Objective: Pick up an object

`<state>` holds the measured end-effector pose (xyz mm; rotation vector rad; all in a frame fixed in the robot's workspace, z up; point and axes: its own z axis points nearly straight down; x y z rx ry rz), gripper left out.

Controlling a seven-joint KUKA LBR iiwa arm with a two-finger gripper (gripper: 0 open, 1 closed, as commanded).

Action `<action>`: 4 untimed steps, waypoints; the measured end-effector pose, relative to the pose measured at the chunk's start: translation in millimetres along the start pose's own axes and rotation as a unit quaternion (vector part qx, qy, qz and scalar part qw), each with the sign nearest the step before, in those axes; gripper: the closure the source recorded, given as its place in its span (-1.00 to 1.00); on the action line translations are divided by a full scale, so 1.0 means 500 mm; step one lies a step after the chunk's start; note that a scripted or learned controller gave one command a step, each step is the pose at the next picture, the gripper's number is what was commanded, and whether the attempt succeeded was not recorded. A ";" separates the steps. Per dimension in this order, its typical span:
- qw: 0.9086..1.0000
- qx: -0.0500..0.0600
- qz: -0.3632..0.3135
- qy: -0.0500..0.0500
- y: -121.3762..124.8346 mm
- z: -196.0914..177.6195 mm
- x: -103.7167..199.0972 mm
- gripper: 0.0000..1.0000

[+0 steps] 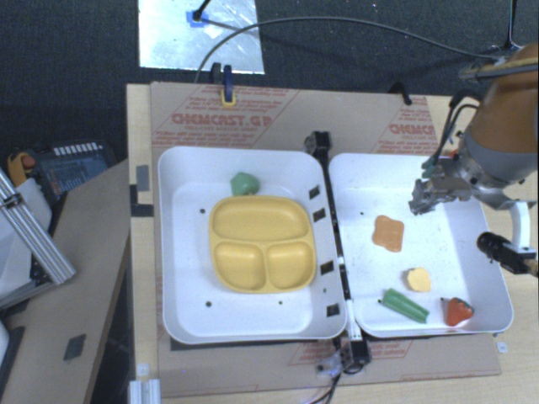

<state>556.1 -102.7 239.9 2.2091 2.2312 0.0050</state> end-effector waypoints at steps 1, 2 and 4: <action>1.000 0.001 0.001 0.000 0.022 0.025 0.099 1.00; 1.000 0.001 0.000 0.000 0.025 0.010 0.200 1.00; 1.000 0.000 0.000 0.001 0.054 0.009 0.407 1.00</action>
